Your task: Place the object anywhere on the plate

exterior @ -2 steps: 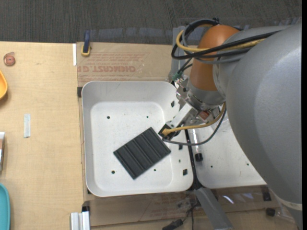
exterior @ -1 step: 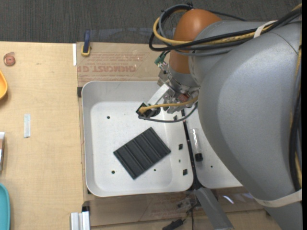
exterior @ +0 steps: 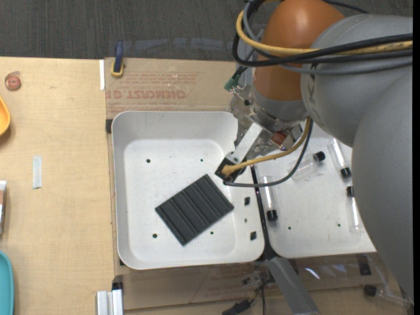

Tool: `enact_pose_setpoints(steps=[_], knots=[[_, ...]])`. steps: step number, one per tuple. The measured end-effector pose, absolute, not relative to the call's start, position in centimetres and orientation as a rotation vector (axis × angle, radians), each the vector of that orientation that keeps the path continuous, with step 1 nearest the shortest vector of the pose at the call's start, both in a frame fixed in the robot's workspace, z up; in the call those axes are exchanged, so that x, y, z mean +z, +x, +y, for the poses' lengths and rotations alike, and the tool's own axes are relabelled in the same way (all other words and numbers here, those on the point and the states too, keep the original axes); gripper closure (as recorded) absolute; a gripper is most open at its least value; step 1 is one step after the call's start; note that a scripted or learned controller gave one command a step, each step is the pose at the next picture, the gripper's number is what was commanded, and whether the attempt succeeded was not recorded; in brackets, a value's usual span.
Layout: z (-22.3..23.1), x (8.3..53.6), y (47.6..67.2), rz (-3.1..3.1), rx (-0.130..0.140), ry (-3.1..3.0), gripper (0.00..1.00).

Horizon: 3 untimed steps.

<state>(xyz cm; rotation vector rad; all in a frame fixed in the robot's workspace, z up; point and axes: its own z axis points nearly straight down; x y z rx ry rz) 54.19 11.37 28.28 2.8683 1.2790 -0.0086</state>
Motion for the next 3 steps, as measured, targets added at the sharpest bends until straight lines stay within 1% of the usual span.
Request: enact_pose_setpoints(steps=[1, 2, 3], knots=[[9.8, 29.8, 53.0, 1.563, -0.009, 2.725, 1.00], [11.3, 31.5, 59.1, 1.897, -0.007, 2.503, 1.00], [16.7, 24.3, 59.7, 2.320, -0.007, 2.121, 1.00]])
